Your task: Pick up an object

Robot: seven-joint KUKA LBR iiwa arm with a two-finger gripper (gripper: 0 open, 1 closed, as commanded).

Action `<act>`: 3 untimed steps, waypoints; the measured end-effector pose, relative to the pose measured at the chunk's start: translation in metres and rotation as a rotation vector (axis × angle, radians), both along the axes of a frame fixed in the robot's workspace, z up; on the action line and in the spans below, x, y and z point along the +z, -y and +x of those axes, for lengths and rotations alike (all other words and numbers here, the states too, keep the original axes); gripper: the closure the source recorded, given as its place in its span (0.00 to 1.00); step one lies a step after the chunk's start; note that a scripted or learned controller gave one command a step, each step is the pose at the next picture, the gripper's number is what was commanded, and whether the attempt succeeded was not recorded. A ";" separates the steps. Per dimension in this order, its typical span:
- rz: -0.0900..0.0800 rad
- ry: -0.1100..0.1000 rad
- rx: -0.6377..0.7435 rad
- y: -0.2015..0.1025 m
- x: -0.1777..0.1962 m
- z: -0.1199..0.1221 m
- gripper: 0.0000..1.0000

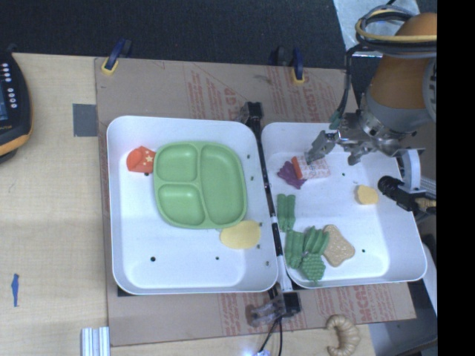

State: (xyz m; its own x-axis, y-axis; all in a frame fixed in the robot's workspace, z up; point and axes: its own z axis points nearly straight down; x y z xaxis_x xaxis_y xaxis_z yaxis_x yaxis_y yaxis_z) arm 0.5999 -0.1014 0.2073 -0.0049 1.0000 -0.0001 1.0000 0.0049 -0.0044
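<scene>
I have the gripper point(339, 144) hanging at the right bin's point(386, 277) twelve o'clock, fingers spread and pinching nothing. I judge the purple-and-orange clump point(295, 172), just at its eight o'clock, the nearest pick, lying loose and unobstructed.

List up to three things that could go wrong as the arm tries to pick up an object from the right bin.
1. The gripper hovers beside the purple piece and the orange-and-white piece, which touch; a grasp may catch both or neither.
2. The green items overlap the tan piece, so lifting one could drag the other.
3. The yellow chunk looks small and may slip.
</scene>
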 end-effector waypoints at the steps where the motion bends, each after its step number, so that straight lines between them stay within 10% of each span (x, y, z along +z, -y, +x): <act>1: -0.002 0.000 0.005 -0.006 -0.097 0.050 0.00; 2: -0.006 0.020 0.003 -0.005 -0.109 0.030 0.00; 3: -0.007 0.022 0.002 -0.003 -0.096 0.032 1.00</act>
State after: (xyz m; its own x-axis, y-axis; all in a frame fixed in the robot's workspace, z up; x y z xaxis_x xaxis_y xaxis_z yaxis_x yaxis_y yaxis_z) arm 0.6315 -0.0982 0.1116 -0.0069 0.9999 -0.0074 0.9998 0.0070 0.0178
